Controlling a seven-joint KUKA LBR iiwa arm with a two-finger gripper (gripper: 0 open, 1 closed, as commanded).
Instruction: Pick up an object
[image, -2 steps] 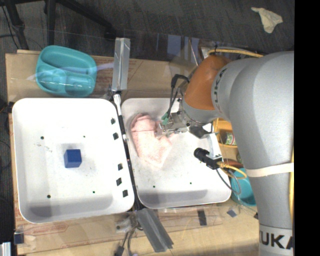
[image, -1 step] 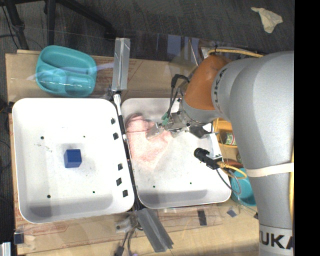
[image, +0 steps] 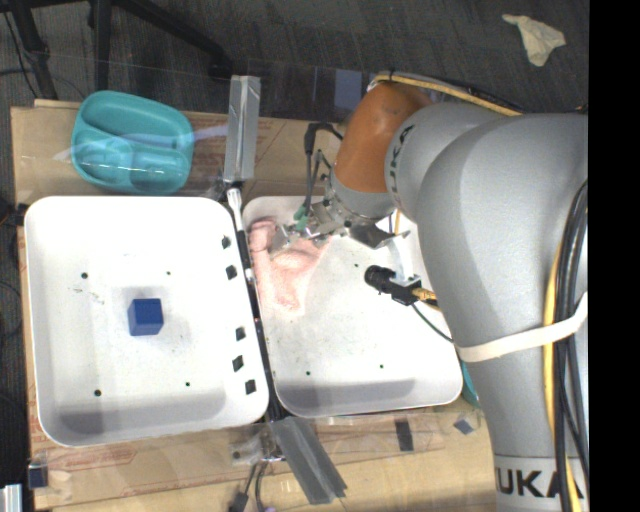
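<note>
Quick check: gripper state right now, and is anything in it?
Gripper: down over the pink object at the far end of the right bin; open or shut, or holding it, cannot be told.

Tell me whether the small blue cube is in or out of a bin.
In: the small blue cube sits on the left white bin's floor.

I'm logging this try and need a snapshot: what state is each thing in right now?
Blue cube: resting flat in the left bin, untouched.
Pink soft object: lying against the right bin's left wall, not lifted.
Claw: low over the pink object's top end.
Teal container: outside the bins.
</note>
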